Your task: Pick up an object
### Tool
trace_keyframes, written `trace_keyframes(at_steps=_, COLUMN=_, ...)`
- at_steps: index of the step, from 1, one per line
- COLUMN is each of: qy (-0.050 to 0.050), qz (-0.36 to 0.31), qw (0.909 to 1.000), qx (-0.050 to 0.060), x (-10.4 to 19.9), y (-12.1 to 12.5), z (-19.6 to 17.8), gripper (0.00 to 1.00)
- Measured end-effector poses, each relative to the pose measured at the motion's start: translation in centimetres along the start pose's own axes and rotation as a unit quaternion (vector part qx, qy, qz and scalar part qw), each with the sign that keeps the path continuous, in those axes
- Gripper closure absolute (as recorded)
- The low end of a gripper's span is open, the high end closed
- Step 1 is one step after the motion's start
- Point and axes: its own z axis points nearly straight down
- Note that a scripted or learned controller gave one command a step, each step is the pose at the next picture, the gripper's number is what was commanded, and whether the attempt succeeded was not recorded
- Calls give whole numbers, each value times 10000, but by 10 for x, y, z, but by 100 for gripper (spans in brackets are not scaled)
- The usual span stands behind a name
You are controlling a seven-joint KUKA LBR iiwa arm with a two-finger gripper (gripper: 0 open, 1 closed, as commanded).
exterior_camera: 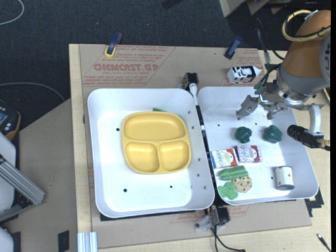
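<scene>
My gripper (260, 111) hangs over the far part of the right bin (220, 101), open, with nothing between its fingers (245, 108). Just in front of it lie two dark green lumps, one (243, 134) to the left and one (272, 134) to the right. Nearer the front are two small red and white packets (224, 157) (248, 154), a green pod (232, 172), a cookie (242, 184) on a green leaf (227, 192), and a silver can (284, 177).
The left bin (105, 156) holds a yellow divided plate (156, 140) with a green sliver (159, 109) behind it. A black and white object (244, 73) sits on the bench beyond the right bin. Clamps (111, 44) (232, 48) grip the board's far edge.
</scene>
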Motion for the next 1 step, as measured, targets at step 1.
trace_keyframes(at_steps=1, qy=-10, qz=-14, qw=10000, qx=-75, x=0, y=3, z=-9, gripper=0)
